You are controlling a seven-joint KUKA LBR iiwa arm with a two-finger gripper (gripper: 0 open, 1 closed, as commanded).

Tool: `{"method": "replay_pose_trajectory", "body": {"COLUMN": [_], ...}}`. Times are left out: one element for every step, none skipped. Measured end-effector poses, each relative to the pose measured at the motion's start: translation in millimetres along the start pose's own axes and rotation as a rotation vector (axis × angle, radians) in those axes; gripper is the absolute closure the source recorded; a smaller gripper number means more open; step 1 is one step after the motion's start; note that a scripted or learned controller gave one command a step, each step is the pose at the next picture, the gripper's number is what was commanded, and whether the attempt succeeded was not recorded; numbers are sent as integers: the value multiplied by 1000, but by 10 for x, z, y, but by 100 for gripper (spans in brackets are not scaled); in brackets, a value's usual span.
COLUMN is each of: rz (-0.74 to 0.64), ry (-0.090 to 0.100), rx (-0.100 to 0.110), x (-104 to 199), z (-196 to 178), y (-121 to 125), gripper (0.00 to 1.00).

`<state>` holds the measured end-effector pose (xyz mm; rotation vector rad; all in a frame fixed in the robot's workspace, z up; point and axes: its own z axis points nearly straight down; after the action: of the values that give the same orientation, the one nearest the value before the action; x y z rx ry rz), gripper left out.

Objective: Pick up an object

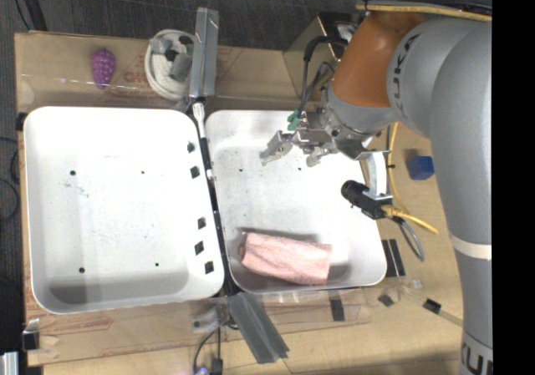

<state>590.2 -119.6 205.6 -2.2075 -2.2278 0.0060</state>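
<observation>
Brown cardboard-covered bench [67, 73] carries two shallow white plastic bins side by side, with dark carpet beyond its far edge. From the camera view, the left bin [109, 206] shows bare floor with a few dark specks, while the right bin [292, 198] holds a folded pink cloth [286, 257] lying against its near wall. The grey arm with its orange band [372, 64] reaches in from the right, and the metal two-finger gripper [294, 150] hangs over the far half of the right bin, its fingers spread apart with nothing between them. Open white floor lies all around the jaws. The pink cloth sits well apart from the jaws, toward the near rim. A small purple textured ball [103, 67] rests on the bench beyond the left bin.
</observation>
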Motion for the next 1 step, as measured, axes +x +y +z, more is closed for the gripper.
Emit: {"method": "replay_pose_trajectory", "body": {"rz": [-165], "ry": [-1], "rx": [-2], "x": [12], "z": [486], "y": [-602], "gripper": [0]}}
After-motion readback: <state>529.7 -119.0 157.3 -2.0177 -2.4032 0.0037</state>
